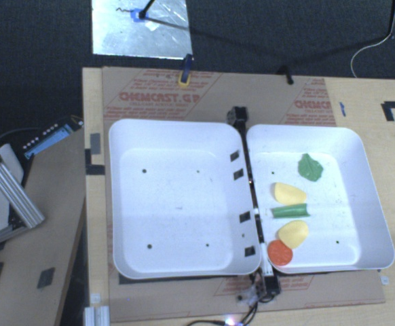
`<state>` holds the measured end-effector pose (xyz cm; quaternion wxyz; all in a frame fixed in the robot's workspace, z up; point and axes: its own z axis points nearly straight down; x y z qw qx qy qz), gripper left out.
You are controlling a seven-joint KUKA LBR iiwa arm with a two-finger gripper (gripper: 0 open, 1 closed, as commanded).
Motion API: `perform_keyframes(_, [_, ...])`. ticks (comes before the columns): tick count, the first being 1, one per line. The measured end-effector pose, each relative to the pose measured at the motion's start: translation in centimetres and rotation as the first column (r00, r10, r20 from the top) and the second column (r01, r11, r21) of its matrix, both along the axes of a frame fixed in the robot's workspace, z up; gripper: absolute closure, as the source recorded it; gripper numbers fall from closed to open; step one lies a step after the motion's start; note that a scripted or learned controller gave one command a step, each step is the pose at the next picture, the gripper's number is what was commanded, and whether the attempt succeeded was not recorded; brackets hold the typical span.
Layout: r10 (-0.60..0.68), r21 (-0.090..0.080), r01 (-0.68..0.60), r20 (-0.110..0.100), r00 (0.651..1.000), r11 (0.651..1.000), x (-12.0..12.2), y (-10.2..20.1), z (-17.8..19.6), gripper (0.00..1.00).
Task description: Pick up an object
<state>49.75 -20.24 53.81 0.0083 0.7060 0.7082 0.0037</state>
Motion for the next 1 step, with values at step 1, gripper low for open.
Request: perform_keyframes(1, [-0.003,0.01,0.003,-0.029,1.0,1.0,-1.26,-0.33,-25.99,1.0])
